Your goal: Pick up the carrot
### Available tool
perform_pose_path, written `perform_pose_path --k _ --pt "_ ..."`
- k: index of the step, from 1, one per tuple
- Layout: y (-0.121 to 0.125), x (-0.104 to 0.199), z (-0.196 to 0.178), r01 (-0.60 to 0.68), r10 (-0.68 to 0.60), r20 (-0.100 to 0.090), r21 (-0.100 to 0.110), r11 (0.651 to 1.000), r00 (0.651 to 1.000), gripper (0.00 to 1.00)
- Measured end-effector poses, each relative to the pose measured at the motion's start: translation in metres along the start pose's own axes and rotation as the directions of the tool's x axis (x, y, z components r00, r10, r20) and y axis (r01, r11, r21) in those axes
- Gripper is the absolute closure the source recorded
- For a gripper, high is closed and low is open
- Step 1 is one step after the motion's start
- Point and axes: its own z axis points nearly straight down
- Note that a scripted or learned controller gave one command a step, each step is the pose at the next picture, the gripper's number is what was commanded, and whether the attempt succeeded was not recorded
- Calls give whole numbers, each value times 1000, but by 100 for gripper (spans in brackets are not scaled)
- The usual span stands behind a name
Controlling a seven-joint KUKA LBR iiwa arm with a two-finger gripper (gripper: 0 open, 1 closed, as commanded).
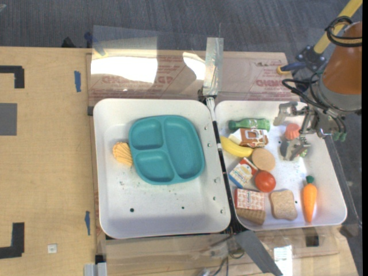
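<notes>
Approach step: pincer (295,148) hovers mid-right of frame, open and holding nothing. Carrot (310,198) lies lower right, against the right bin (339,209) edge. Next move likely shifts down-frame, then descends.

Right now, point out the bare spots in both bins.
Left white bin: bare floor along the front, below the teal divided plate. Right white bin: a bare patch between the red tomato and the orange carrot. Its left side is crowded with toy food.
</notes>
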Motion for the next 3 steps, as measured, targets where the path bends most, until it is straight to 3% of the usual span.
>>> perform_pose_path --k 1,2,3 --pt "-53 46 100 42 -42 4 0 999 999 0" --pt "-67 102 101 177 -177 -1 0 984 984 0" --pt "-46 108 100 155 -155 1 1 988 988 0"
